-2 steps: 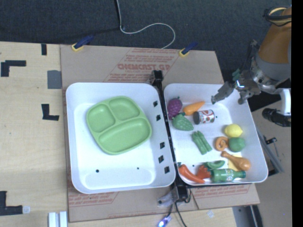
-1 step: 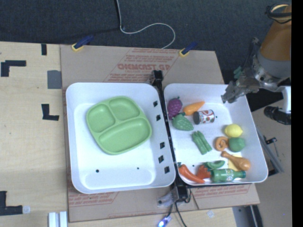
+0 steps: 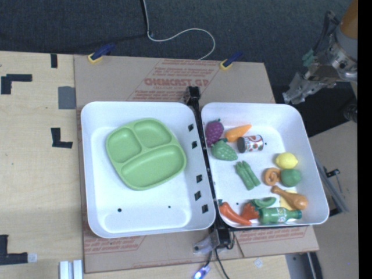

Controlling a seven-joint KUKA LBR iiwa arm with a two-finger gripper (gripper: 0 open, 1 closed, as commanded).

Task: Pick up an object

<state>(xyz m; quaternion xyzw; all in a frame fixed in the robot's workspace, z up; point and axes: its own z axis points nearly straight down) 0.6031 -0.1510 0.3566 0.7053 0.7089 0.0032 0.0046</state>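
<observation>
My gripper [image 3: 297,89] hangs at the upper right, outside the right bin [image 3: 295,116] and just past its far right corner, above the dark floor. It holds nothing that I can see. The right bin carries toy food: purple grapes [image 3: 214,131], an orange carrot [image 3: 238,133], a small can [image 3: 251,143], a green leafy piece [image 3: 224,151], green beans [image 3: 247,175], a yellow lemon [image 3: 286,160], a green lime [image 3: 291,177], a drumstick [image 3: 289,197], a green bottle [image 3: 279,215] and a red pepper [image 3: 231,213].
The left bin [image 3: 99,208] holds a green divided plate [image 3: 146,153]. Both bins sit on a cardboard sheet [image 3: 116,80] on the wooden bench. A white cable [image 3: 174,38] runs over the dark floor behind. Clamps [image 3: 232,60] pin the cardboard's far edge.
</observation>
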